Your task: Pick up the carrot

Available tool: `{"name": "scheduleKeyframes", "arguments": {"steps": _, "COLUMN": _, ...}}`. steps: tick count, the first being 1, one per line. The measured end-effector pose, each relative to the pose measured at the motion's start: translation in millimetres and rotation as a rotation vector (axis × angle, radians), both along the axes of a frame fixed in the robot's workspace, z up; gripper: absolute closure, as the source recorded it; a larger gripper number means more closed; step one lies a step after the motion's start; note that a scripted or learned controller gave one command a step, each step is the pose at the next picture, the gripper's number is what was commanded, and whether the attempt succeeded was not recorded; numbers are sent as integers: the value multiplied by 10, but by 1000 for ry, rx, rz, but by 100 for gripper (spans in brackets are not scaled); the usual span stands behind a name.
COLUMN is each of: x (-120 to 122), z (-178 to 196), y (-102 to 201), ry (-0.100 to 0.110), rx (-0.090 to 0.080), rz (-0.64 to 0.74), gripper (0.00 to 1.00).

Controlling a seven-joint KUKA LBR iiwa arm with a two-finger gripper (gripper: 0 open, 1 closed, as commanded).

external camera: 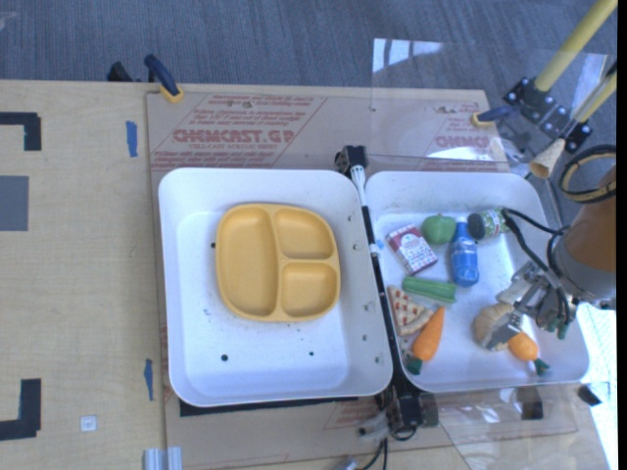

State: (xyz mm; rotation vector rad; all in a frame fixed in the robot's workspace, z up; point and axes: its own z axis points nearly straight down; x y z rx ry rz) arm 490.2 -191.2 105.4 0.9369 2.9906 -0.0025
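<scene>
Right bin (563, 365): claw (516, 323) low beside carrot (524, 346).

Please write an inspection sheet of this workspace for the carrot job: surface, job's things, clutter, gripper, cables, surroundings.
Surface: left bin holds a yellow divided plate; right bin holds the toys.
Job's things: carrot at the right bin's front left; a second carrot beside the gripper.
Clutter: blue bottle, green cucumber, pizza slice, red box, potato.
Gripper: gripper low in the right bin, at the potato.
Cables: black cable over the bin's right rim.
Surroundings: cardboard sheet, wooden bench.
</scene>
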Motion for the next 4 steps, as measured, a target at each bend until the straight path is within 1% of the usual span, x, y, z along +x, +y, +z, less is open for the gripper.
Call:
{"name": "scheduleKeyframes", "arguments": {"steps": 1, "x": -7, "z": -132, "y": -282, "ry": -18, "rx": 8, "rz": -188, "gripper": 0}}
{"name": "scheduleKeyframes", "arguments": {"steps": 2, "x": 16, "z": -20, "y": -285, "ry": -25, "rx": 4, "rz": -185, "gripper": 100}}
{"name": "scheduleKeyframes", "arguments": {"steps": 3, "x": 32, "z": 80, "y": -283, "ry": -30, "rx": 1, "rz": -182, "gripper": 100}}
{"name": "scheduleKeyframes", "arguments": {"steps": 4, "x": 29, "z": 74, "y": -283, "ry": -28, "rx": 1, "rz": -182, "gripper": 0}}
